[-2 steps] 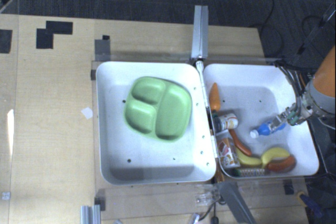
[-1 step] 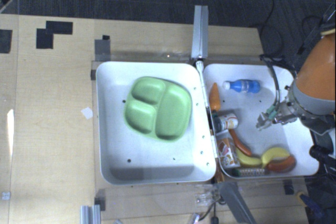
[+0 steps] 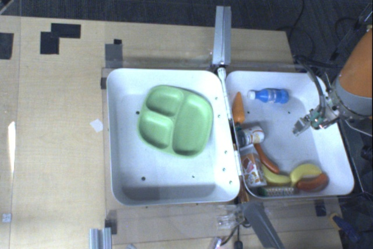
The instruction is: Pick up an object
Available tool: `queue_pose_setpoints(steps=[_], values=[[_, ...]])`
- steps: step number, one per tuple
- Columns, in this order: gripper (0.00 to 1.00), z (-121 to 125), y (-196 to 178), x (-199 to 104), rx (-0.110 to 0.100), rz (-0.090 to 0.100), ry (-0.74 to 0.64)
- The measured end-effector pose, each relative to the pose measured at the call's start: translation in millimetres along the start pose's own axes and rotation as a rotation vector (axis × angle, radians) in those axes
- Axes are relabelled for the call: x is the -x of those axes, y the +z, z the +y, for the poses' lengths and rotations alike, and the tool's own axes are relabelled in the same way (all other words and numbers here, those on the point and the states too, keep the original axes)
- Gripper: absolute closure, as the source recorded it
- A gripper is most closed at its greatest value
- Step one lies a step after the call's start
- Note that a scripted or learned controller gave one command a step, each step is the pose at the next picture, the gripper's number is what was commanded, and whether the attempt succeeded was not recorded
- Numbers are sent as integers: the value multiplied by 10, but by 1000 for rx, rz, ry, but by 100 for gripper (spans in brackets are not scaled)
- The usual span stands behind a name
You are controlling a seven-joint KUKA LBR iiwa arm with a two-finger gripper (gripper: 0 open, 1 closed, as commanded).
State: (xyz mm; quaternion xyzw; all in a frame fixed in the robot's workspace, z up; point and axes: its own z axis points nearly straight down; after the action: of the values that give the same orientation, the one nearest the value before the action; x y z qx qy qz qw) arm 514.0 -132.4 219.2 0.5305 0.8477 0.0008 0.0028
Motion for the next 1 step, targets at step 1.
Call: queue_pose_setpoints(steps=[1], values=[[0, 0, 0, 0, 0, 0, 0]])
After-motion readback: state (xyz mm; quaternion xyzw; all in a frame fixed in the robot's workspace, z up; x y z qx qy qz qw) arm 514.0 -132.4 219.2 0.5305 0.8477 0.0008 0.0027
